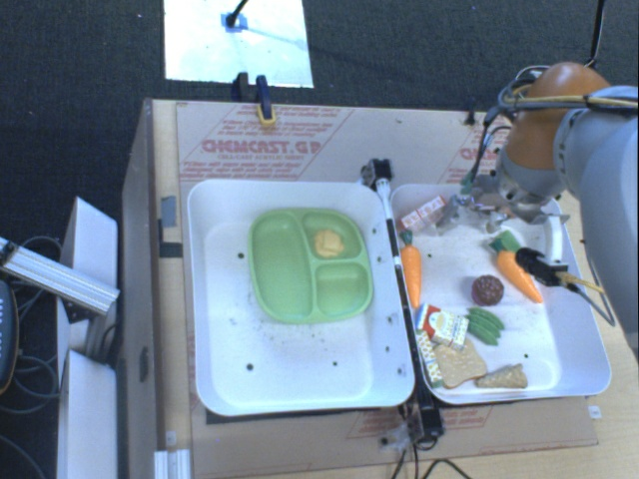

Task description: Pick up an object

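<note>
Carrot [518, 268] beneath low-bent arm [589, 138]

A green sectioned tray [305, 267] lies in the left white bin [225, 367], mid-frame. A white sheet [200, 28] lies on dark floor, upper left.

Dark carpeted floor [80, 58] surrounds a bench topped with printed board [300, 138]; a pale sheet [200, 28] lies beyond.

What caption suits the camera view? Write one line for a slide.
Grey KUKA arm's gripper hovers over the toy-food-strewn right white bin; the green divided plate sits in the left white bin.
</note>
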{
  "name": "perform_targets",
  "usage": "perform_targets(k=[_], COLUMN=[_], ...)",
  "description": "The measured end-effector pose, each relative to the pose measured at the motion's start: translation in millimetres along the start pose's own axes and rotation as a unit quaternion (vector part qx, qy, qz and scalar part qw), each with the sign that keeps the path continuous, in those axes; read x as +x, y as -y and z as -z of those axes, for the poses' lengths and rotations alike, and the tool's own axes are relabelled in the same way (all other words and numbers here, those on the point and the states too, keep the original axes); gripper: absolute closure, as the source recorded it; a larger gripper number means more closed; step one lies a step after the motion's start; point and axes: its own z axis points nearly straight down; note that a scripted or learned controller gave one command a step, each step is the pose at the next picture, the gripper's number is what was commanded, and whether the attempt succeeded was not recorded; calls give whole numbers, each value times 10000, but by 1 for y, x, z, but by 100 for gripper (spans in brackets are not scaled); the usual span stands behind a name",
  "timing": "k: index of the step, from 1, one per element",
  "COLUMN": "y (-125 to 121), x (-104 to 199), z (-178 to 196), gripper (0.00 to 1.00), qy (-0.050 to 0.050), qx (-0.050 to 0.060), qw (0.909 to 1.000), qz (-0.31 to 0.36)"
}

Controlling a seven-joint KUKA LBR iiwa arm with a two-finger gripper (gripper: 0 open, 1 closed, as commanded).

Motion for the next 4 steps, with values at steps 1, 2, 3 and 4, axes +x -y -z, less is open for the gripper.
perform_targets(k=[1, 2, 3, 4], y=[0, 0, -2, -2], x=[14, -14, -14, -14], z=[0, 1, 12, 12], gripper=[0, 0, 100, 0], qy=[-3, 1, 5, 6], qx=[-4, -12, -32, -30], qw=[10000, 10000, 10000, 10000], qz=[12, 0, 13, 14])
